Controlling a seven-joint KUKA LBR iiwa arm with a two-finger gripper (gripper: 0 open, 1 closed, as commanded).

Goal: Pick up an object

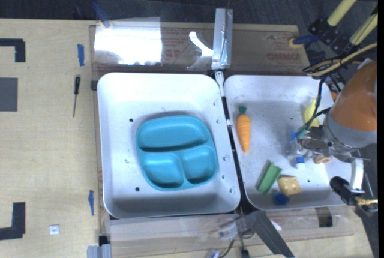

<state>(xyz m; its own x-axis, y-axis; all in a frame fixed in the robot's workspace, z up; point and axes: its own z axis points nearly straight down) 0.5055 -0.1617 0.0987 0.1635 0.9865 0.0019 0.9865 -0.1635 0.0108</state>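
From my feed: two white bins side by side on the tabletop [42, 149]. Left bin [114, 95] carries a blue divided tray [177, 152], sitting near its middle, three compartments showing.

Right bin [264, 95] carries the loose pieces. Toy carrot [243, 129], orange with a green top, lies near the bin's left wall, green end toward the far edge. Green block [268, 177] lies tilted toward the near edge. Just beside it on the right, a tan cube [289, 185]; a small blue piece [280, 198] sits against the near wall, just beside the cube. A yellow item [309, 111] shows by the right wall, partly hidden by cabling; I can't identify it.

The arm [359, 104], orange band visible, comes in over the right bin's right edge. End effector [309, 146] sits low over the bin's right side, well apart from the carrot and near the tan cube. I see nothing between its tips; open or closed, I cannot tell, too cluttered with wires and small parts.
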